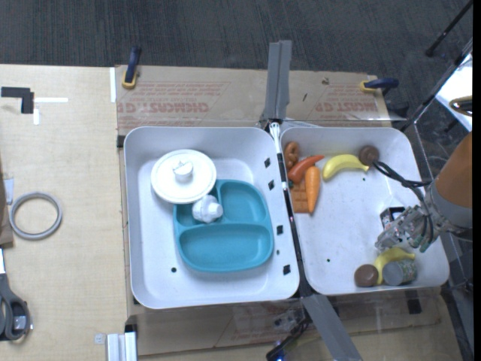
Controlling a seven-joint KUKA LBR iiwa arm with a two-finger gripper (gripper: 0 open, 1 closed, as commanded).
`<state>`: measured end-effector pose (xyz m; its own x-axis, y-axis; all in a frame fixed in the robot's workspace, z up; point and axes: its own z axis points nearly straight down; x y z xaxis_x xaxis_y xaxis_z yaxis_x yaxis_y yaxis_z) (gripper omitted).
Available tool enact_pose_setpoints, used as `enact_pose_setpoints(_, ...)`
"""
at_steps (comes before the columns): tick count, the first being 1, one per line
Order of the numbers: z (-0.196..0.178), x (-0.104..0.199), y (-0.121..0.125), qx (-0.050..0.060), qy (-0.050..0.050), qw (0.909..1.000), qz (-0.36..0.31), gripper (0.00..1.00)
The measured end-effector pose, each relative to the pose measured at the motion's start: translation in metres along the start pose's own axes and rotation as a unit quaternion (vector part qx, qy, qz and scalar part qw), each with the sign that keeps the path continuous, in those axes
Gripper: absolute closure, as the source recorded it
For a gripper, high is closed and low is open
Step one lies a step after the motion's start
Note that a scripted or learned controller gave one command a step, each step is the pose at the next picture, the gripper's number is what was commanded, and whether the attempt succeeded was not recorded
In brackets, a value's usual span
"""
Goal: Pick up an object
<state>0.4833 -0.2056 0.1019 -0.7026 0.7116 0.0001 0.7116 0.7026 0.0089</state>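
Hovering at the lower right of the frame, the gripper (403,234) sits just above a yellow-grey object (396,266); finger state unclear; next, descend and pinch.

Your arm (458,190) runs off the right edge — just the orange band shows. The gripper (404,233) blurs; scissors (13,316) are cropped at left.

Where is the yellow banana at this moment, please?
The banana lies in the right bin, near its far wall, between the carrot and a brown ball.
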Motion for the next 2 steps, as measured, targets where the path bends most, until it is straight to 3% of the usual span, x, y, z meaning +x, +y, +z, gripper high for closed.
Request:
enact_pose_setpoints(1, 0.0114, 0.0362, 0.0929, 0.004, -0.001, 0.996, 0.089, 1.0)
enact_pose_setpoints(2, 0.0114, 0.036, 0.0926, 0.005, -0.001, 0.9961, 0.089, 0.0)
